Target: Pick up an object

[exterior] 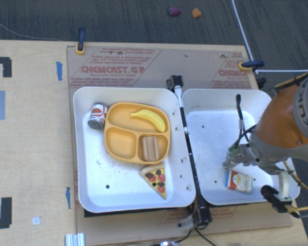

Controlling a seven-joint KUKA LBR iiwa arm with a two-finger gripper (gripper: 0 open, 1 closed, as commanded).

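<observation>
In the right bin (210,132), near its front edge, lies a small orange-and-white carton (240,181). My gripper (235,159) hangs just above and behind the carton, at the end of the grey arm with the orange band (280,122). Nothing shows between its fingers. The left bin (90,152) holds a yellow divided plate (118,142) with a banana (150,118) in its back compartment and a brown block (150,148) in its right one. A small can (97,116) lies to the plate's left, and a pizza slice (156,181) lies in front of it.
The arm covers the right bin's right side. A black clamp (174,82) sits at the back, between the two bins. Both bins rest on a cardboard sheet (123,68) held down by clips.
</observation>
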